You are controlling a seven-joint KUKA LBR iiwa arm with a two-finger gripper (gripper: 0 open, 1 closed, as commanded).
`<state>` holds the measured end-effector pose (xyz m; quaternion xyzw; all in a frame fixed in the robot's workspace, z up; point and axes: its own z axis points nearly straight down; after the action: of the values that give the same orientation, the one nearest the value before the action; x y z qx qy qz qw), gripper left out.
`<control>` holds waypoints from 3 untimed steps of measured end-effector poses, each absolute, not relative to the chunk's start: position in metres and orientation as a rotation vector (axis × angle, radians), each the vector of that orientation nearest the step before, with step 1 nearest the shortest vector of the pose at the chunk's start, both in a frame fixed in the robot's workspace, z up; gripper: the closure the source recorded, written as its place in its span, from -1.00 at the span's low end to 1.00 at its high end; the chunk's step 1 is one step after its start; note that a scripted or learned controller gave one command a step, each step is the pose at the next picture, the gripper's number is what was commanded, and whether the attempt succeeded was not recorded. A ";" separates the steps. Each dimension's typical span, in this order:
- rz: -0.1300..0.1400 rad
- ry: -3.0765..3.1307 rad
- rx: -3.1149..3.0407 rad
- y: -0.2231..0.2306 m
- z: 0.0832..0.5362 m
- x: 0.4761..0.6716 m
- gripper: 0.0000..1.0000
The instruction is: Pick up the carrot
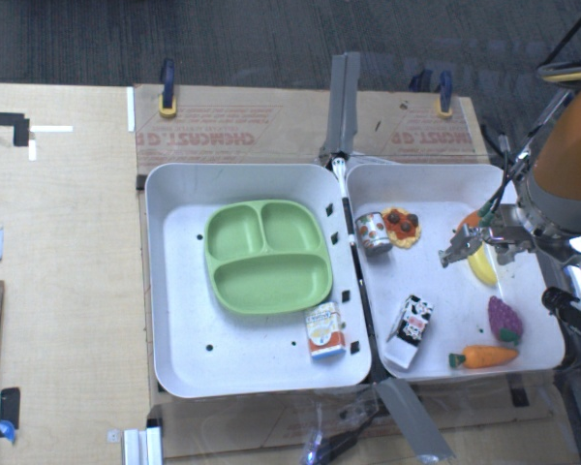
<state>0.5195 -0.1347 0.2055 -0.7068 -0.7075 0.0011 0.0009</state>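
Right now the gripper [462,250] hangs over the right bin [436,177], reaching in from the right edge, and its dark metal fingers [453,254] point left and a little downward. How far apart they stand is hard to read from this angle, and I cannot tell whether anything sits between them. Just behind the fingers, toward the wrist, a yellow banana [482,267] lies on the bin floor, and a small orange-red piece peeks out right above them, too hidden to name.

And the carrot [484,356]? It lies well below the fingers, near the bin's front wall, flat on its side with its green top pointing left, apart from the gripper. A purple bunch of grapes [504,319] sits between the carrot and the banana, just up from the carrot's tip.

Left of the fingers rest a small tin can [372,232] and a mini pizza [403,227], side by side. Down and left lies a black-and-white milk carton [408,329].

Over in the left bin [174,289], a green divided plate [267,256] sits with a small juice carton [325,330] just below it.
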 end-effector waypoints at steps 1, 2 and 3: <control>0.003 -2.201 -2.241 -0.173 0.166 0.607 -1.00; 0.001 -2.560 -1.821 -0.177 0.182 0.543 -1.00; 0.000 -2.850 -1.321 -0.172 0.188 0.478 -1.00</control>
<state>0.4780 -0.1716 0.1881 -0.4204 -0.9073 -0.0001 0.0002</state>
